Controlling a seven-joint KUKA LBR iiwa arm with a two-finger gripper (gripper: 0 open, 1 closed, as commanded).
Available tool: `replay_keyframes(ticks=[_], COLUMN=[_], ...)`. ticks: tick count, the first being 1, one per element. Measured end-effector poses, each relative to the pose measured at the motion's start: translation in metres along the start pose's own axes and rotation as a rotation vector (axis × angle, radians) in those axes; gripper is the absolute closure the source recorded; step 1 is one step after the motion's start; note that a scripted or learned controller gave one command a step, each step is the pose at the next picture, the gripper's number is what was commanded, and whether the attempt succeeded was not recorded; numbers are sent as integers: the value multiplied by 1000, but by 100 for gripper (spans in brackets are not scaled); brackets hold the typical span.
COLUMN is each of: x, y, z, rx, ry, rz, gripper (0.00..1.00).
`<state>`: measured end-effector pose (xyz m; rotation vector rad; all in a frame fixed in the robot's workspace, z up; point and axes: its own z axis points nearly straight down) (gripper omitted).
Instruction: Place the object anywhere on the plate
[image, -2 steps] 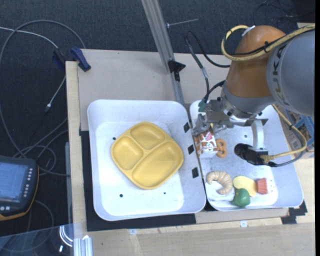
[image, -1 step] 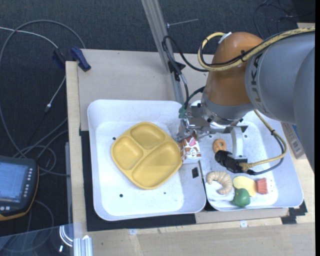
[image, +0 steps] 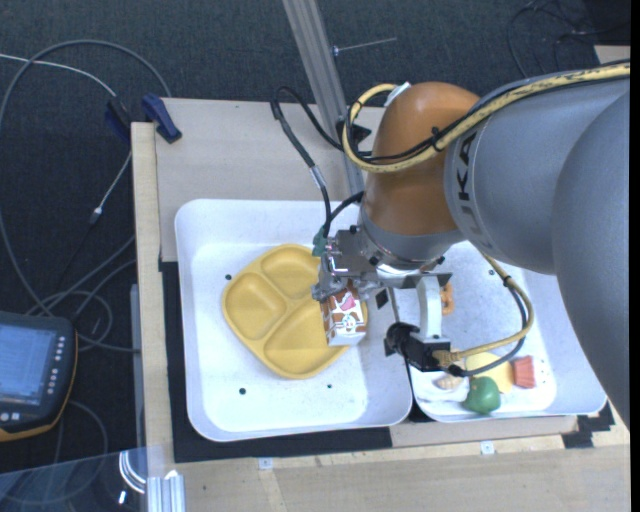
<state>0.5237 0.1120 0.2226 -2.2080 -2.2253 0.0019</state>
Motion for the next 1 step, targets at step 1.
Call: replay_keyframes(ticks=[1], x=[-4], y=[1], z=[0], rx=[-2], ry=[-2], rz=[7], gripper=[0])
